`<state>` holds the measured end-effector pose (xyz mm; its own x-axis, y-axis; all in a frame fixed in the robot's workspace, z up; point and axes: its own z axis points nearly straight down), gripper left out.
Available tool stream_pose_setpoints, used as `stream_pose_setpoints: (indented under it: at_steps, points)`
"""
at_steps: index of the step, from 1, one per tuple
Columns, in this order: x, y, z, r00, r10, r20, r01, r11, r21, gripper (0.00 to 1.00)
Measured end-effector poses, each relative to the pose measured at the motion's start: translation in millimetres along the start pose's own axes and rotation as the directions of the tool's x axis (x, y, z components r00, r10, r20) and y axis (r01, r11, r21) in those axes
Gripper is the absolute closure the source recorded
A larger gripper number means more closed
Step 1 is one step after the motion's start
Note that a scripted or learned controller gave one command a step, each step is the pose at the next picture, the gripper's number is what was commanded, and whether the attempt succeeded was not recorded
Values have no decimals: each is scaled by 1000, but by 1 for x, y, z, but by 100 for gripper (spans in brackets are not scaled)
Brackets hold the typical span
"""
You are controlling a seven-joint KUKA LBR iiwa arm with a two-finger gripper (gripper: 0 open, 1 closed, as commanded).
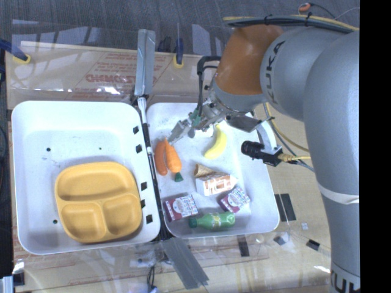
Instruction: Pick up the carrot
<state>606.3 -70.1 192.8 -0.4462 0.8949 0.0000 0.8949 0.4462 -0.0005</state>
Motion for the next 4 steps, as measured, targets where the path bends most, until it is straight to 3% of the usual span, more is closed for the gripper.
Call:
stream_pose_setpoints:
  at_steps: [1,2,3,4]
  points:
    - [-35,-8,71,998,60,-2,-60,998,3,0]
    - [-8,-51,102,996,93,-2,-93,996,3,0]
    - [-8,-50,91,996,89,-2,-89,996,3,100]
    - [-35,28,0,997,-79,1,79,997,0,100]
